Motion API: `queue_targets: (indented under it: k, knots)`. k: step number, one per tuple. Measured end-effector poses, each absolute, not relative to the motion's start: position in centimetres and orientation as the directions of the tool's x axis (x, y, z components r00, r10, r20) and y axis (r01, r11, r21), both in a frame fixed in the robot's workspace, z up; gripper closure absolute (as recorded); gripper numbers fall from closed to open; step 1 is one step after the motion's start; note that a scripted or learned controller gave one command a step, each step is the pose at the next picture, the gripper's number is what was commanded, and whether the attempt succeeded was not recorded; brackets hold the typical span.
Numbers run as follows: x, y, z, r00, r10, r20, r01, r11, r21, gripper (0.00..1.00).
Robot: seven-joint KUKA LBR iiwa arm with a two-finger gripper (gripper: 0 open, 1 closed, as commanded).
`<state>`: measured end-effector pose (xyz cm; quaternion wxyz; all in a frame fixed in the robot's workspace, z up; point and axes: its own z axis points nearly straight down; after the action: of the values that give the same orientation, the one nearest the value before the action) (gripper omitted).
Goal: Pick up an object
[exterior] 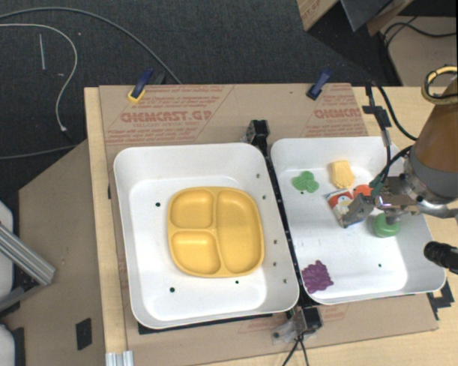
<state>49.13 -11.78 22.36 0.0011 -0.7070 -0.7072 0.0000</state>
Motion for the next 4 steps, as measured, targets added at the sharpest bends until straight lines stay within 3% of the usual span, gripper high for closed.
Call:
queue_targets:
  k: [3, 4]
  knots:
    - [49.4, -12.7, 8.3, 0.001, 1.000, 0.003, 1.000, -0.001, -0.004, 0.00]
    - [49.5, -12.7, 9.6, 0.000, 1.000, 0.003, 1.000, 0.000, 0.001, 1.00]
